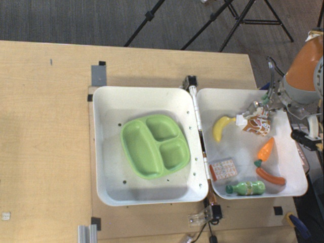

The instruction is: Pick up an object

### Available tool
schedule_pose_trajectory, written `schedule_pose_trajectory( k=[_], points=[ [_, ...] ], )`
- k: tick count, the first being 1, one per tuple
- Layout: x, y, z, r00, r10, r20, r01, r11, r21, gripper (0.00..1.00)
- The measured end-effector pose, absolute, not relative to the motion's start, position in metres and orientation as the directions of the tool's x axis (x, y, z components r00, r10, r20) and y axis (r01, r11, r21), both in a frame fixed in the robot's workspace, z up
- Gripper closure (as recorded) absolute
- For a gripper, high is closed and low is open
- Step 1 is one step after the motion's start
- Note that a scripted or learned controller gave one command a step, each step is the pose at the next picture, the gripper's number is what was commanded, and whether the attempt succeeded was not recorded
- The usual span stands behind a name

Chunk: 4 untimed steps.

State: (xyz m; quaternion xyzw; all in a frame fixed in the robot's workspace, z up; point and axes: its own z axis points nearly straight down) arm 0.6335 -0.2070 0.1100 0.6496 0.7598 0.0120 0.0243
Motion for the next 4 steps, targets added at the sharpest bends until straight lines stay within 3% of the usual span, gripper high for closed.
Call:
schedule_pose_trajectory(
  k=[1, 2, 3, 4],
  points=[
    [0.644, -0.208, 0.11, -0.259, 0.966, -0.024, 0.965, 0.259, 0.039, 0.0],
    [0.648, -0.207, 0.127, -0.264, 0.964, -0.03, 0.963, 0.265, 0.051, 1.0],
    [0.647, -0.205, 0.125, -0.265, 0.964, -0.028, 0.963, 0.266, 0.049, 0.0],
    [0.616, -0.187, 0.089, -0.418, 0.909, -0.006, 0.909, 0.418, 0.009, 0.0]
  ],
)
